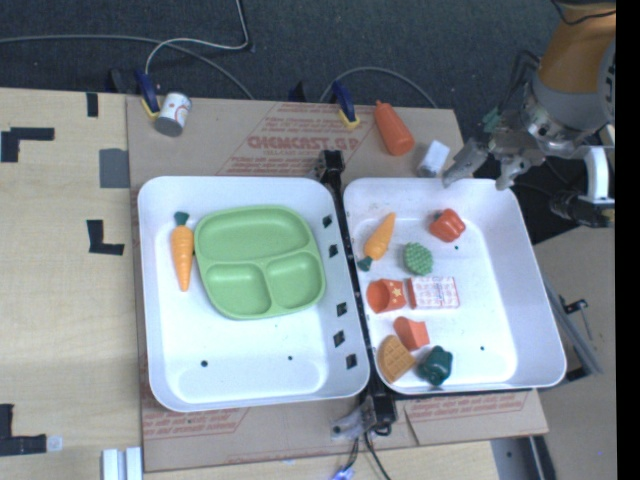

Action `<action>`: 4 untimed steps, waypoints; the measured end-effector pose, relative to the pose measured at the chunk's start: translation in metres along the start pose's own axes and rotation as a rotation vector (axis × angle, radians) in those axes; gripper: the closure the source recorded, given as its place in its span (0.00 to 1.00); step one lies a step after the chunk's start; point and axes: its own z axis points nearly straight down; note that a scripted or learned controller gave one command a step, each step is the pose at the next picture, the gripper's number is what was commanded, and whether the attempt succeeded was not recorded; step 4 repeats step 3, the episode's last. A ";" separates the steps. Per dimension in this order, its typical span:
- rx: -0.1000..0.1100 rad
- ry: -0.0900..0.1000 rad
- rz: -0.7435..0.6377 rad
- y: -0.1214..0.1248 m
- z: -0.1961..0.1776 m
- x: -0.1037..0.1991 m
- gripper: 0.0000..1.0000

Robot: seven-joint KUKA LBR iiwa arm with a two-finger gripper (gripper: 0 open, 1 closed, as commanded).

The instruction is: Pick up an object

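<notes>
Arm: grey with an orange band, it reaches in from the far right, above the far right corner of the right bin (530, 268).
Jaws: the gripper (484, 167) hangs over the far rim of the right bin with its two fingers spread apart and nothing between them.
Right bin: it holds the loose toy foods. A small carrot (379, 236) lies tilted near the far left side; a red pepper (447, 225) sits far right, the closest piece to the gripper but apart from it.
Middle of right bin: a green bumpy piece (418, 259) sits just near of the carrot and pepper; an orange-red block (385, 294) touches a pink-and-white wafer (434, 293) to its right.
Near side of right bin: a red wedge (411, 331), a tan waffle-like piece (395, 358) and a dark green piece (435, 366) cluster close together.
Left bin: the left bin (160, 298) carries a green divided plate (262, 261), with a second carrot (182, 254) just left of it.
Bench: an orange bottle-shaped toy (394, 128) lies on the cardboard beyond the right bin, and a small white can (172, 112) lies far left.
</notes>
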 end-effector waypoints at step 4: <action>-0.005 -0.003 -0.003 0.021 0.162 0.010 1.00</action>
